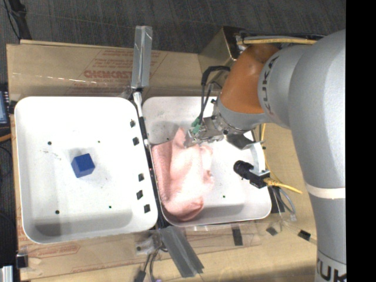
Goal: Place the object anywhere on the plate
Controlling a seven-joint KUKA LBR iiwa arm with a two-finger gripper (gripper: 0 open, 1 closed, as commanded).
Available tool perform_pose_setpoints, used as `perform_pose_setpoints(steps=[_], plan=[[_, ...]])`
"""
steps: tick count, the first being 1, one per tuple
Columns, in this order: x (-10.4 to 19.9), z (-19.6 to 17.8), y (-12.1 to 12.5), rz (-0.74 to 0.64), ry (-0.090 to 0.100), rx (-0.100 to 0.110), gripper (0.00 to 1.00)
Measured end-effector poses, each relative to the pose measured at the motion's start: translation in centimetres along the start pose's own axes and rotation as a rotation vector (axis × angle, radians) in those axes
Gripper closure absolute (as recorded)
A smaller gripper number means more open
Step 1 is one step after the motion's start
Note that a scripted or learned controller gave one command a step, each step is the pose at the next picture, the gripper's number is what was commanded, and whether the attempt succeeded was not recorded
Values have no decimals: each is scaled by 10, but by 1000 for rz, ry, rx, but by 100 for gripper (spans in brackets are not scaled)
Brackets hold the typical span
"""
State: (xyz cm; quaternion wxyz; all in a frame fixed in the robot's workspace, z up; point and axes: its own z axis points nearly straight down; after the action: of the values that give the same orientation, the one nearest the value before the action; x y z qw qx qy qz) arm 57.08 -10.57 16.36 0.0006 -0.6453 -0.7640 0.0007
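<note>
you are looking down on the gripper (200, 133), which is hanging over the far end of the pink cloth (183, 184). the cloth is lying in the right bin (238, 207), crumpled and taking up the left half of that bin, pressing against its left wall. its long axis is running from far to near, leaning slightly to the right at the far end. the narrower far end is pointing up toward the gripper, and the broader, rounded near end is sitting close to the bin's near wall.

the gripper is sitting right at the cloth's far edge and seems to be touching the fabric. you cannot tell whether it is open or closed, or whether any cloth is caught in it. the grey arm (311, 116) is reaching in from the right, with its orange band (247, 90) showing just far and right of the gripper.

the blue cube (83, 164) is resting in the left bin (35, 157), left of the bin's middle, flat face up and well apart from the cloth. the two bins are sitting side by side on brown cardboard (70, 69), with small black clips (141, 181) lining the seam between them.
</note>
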Motion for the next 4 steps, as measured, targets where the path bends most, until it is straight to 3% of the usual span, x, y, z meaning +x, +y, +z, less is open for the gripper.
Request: perform_pose_setpoints(steps=[1,2,4], plan=[[4,-60,3,-17,1,0,100],[5,-67,3,-24,0,0,100],[115,-52,12,-836,0,1,100]])
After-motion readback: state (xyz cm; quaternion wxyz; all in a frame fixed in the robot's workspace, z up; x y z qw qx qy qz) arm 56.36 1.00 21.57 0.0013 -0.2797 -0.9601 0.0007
